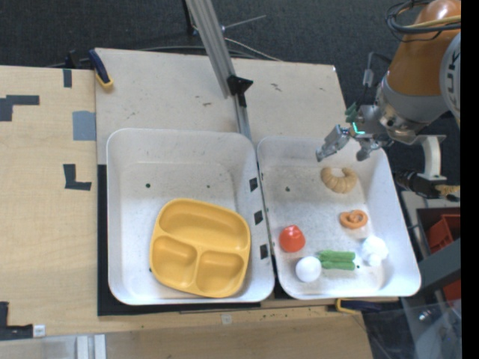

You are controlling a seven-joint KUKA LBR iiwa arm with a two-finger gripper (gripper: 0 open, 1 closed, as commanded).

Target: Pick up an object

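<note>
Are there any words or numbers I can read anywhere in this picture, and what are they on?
There are none that can be read.
The arm has dark marks at its right edge, cut off by the picture's edge and too partial to read.
The yellow tray, the croissant, the two white bins and the bench bear no words or numbers.

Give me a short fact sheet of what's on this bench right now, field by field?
Left bin: yellow tray
Right bin: croissant, orange pretzel, red ball, white ball, green pod, white lump
Gripper: open, above the right bin's far end, near the croissant, holding nothing
Arm: reaching in from the right
</note>
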